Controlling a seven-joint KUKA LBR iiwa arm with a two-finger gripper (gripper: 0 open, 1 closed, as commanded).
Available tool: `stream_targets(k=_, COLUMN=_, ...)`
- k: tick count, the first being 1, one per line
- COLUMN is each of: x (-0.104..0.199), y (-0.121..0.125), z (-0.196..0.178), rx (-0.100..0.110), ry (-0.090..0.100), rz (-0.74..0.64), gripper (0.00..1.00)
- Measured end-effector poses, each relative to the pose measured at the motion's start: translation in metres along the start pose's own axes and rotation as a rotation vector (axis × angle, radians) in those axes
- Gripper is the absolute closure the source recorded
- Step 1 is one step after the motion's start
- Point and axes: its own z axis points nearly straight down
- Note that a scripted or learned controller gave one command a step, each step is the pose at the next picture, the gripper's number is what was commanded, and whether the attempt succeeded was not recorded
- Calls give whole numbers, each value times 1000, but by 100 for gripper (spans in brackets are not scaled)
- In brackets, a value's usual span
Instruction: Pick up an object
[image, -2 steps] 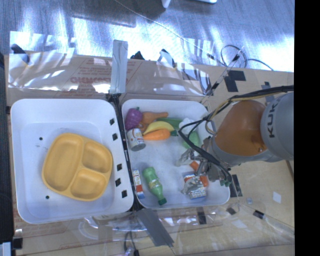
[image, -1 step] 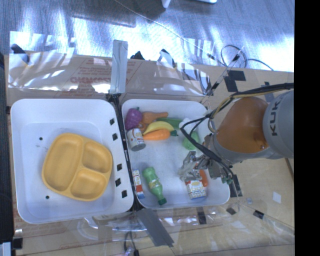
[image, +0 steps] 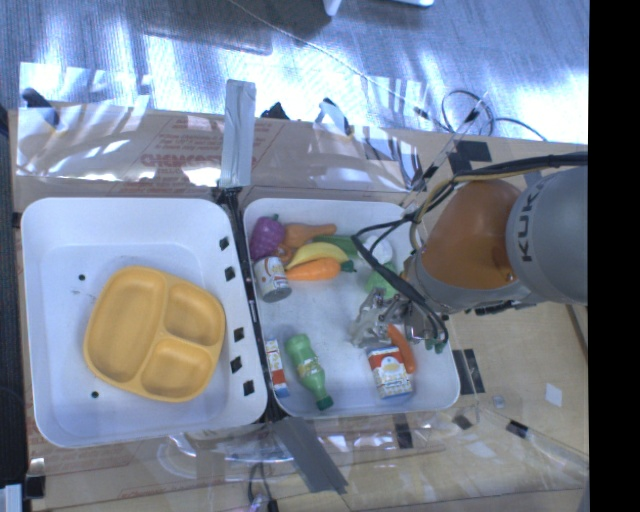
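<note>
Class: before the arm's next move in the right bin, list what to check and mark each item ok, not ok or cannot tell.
1. Claw is over the right bin: ok.
2. A target lies near the claw, namely the carton and orange carrot: ok.
3. Something is already held: cannot tell.
4. Green bottle lies apart from the claw: ok.
5. Cables kept off the fruit pile: not ok, one loops over it.
6. Yellow tray sits in the left bin, out of the way: ok.
</note>
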Motion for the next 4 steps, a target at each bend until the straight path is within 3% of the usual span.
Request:
stream_targets(k=1, x=30, y=3, z=-199, rx=3, ry=-10, rz=20, gripper=100)
stream_targets(k=2, x=48, y=0, z=-67, rx=-3, ry=8, rz=-309, gripper=100)
stream_targets(k=3, x=4, y=54, z=-154, rx=0, ry=-5, rz=-279, gripper=100)
stream_targets(k=4, x=38, y=-4, z=-52, rx=-3, ry=7, rz=-436, gripper=100)
